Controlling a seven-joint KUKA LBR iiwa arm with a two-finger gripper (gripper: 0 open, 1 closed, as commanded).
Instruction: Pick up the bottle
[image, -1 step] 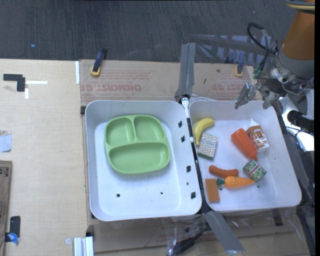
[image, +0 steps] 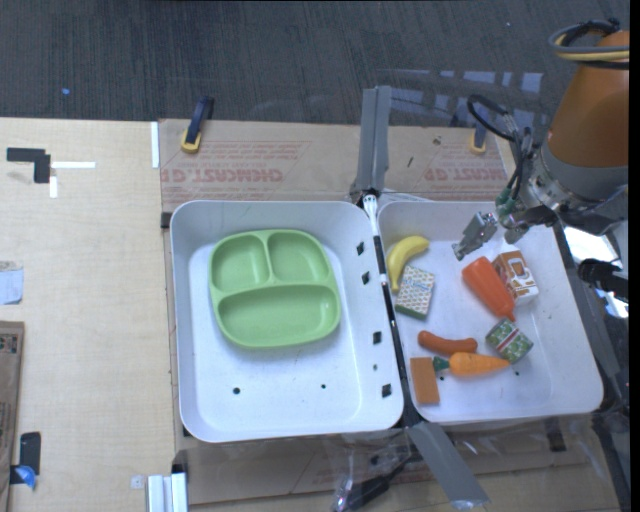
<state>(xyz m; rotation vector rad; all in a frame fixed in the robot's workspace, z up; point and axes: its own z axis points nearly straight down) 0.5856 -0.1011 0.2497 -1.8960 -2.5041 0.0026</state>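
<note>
The fingers (image: 478, 236) hang in the upper part of the right bin (image: 560, 400), spread apart with nothing between them, their tips pointing down and toward the view's left from the grey-and-orange arm (image: 590, 120) that comes in from the right. Just below them and slightly to the right lies the bottle (image: 488, 286), an orange-red one with a tapered shape, flat on the bin floor, close to the fingertips but apart from them. Its long axis runs on a slant, from the upper left down to the lower right of the view, so a grip looks likeliest to hold if the fingers come down across that slant, closing on its narrow sides. A small white and orange carton (image: 515, 276) sits touching or just beside the bottle's right flank, which leaves little room for a finger on that side and could get nudged or caught. Further out lie a green-and-white carton (image: 510, 342), a carrot (image: 476, 365), a sausage (image: 446, 342), a banana (image: 403, 257) and a patterned box (image: 415, 292). The left bin (image: 200, 400) holds a green divided plate (image: 274, 288).
</note>
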